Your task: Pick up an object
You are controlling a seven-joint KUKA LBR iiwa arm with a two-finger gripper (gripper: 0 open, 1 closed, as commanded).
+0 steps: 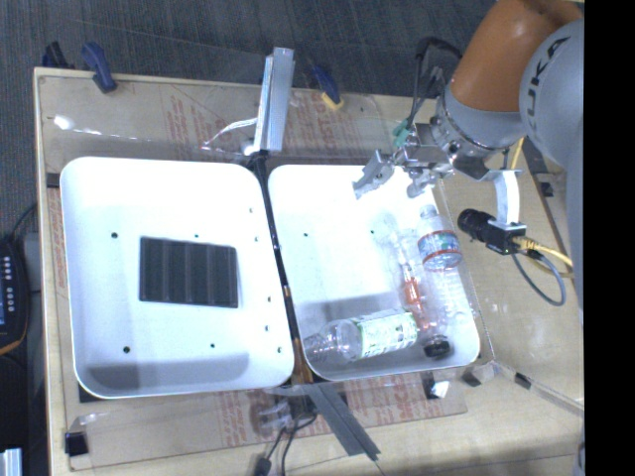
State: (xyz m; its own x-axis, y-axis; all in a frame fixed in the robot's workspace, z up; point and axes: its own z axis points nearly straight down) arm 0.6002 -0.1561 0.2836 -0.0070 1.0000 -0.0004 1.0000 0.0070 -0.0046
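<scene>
A robotics lab: an industrial arm (526,58) over a wooden surface (536,355), clamps (99,67) gripping its edge, loose cables (541,266), two white bins (164,181) fixed in place.

The right bin's (327,206) left and middle floor lies bare — bottles (362,335) crowd its near wall and right side. The left bin (89,196) holds just a flat dark panel (189,272).

Just one fixed camera here, mounted above the bench (516,405) and looking down at a slant, far enough back to fit both white bins (89,266). The arm (516,58) comes in from the right, and I think its upper part runs out of view.
</scene>
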